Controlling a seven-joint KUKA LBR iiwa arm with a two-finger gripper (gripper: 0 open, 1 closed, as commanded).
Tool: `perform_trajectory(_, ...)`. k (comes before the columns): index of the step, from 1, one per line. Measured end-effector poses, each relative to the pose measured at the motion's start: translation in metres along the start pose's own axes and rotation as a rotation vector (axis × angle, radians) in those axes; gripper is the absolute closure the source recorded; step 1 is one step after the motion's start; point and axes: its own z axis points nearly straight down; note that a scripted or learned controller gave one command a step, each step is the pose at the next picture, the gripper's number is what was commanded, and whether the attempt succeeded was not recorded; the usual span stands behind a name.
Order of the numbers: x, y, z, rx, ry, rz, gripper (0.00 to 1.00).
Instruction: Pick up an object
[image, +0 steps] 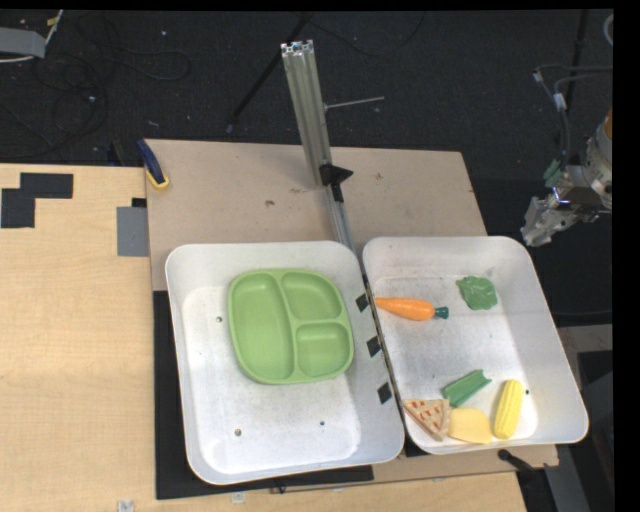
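In the right bin (535, 300) lie an orange carrot (405, 309), a green leafy piece (478, 292), a green pepper-like piece (466, 387), a yellow corn cob (508, 408), a pale yellow piece (470, 427) and a pizza slice (429, 415). My gripper (543, 222) hangs outside that bin, just past its far right corner, above the dark floor. Nothing shows between its fingers.
The left bin (200, 400) bears a green divided plate (291, 325). An aluminium post (310, 110) rises behind the two bins. A wooden table (70, 330) lies at the left. Black clips (374, 345) join the bins' shared wall.
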Motion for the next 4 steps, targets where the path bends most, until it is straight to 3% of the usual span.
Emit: perform_trajectory(4,0.208,-0.035,0.009,0.009,0.003,-0.003,1.00)
